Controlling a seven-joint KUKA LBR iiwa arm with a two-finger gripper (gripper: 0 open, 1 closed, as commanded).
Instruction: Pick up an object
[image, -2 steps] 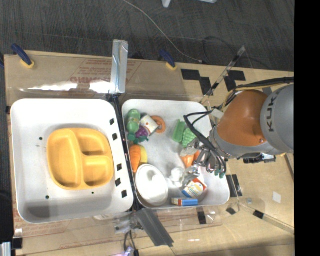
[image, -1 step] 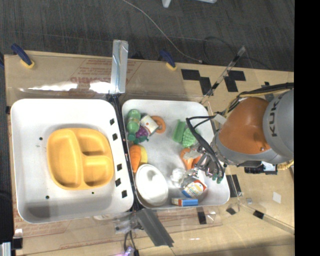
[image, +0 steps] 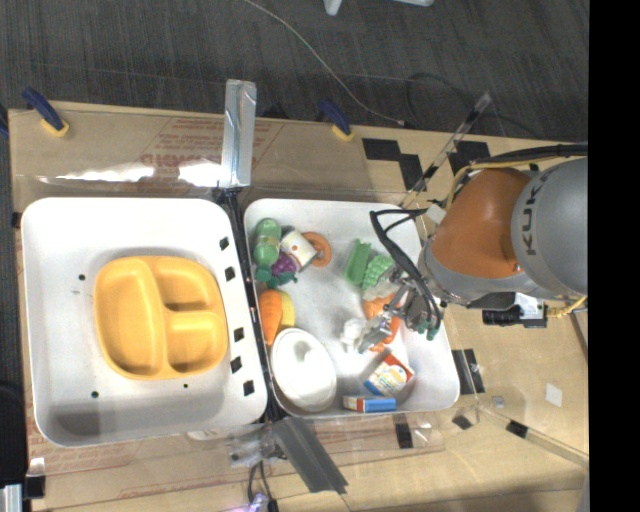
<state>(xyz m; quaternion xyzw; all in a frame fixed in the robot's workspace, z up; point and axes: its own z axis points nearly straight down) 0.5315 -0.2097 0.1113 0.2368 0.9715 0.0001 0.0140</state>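
My gripper (image: 383, 325) reaches down into the right bin (image: 330, 213) from the right, near its right-hand middle. Its tip sits over a small orange piece (image: 377, 309) and a pale white item (image: 353, 331). A green toy (image: 368, 263) lies just behind the gripper. A small red and white carton (image: 388, 378) lies just in front of it. The wrist and cables hide what lies directly under the tip.
At the right bin's left side are green and purple grapes (image: 270, 250), a white can (image: 299, 248), a carrot (image: 272, 312) and a white bowl (image: 303, 368). A blue and white tube (image: 368, 404) lies by the front wall. A yellow divided tray (image: 160, 315) sits in the left bin (image: 60, 230).
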